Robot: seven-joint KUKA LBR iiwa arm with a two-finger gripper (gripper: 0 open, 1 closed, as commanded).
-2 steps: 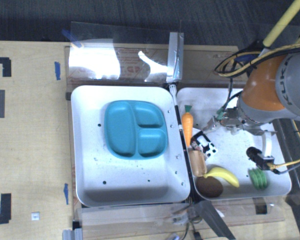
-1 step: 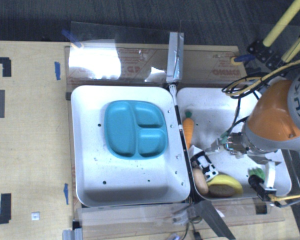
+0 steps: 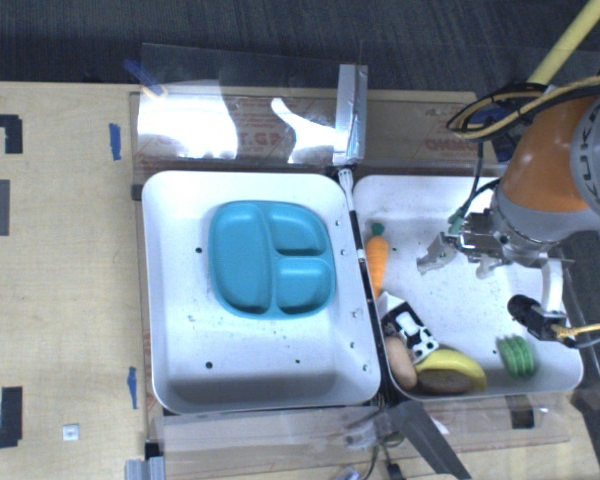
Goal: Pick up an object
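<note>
My pincer (image 3: 442, 251) hovers over the right bin (image 3: 425, 190); I cannot tell how far it is open. The carrot (image 3: 377, 263) lies left of it by the wall: light, stiff, best gripped mid-body.

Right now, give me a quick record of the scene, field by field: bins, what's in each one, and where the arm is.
left bin: holds a blue divided tray
right bin: carrot, black-and-white toy, yellow banana, tan egg-shaped item, green ridged item
arm: reaches in from the right, over the right bin
pincer: above the bin floor, right of the carrot, nothing seen between its tips
</note>
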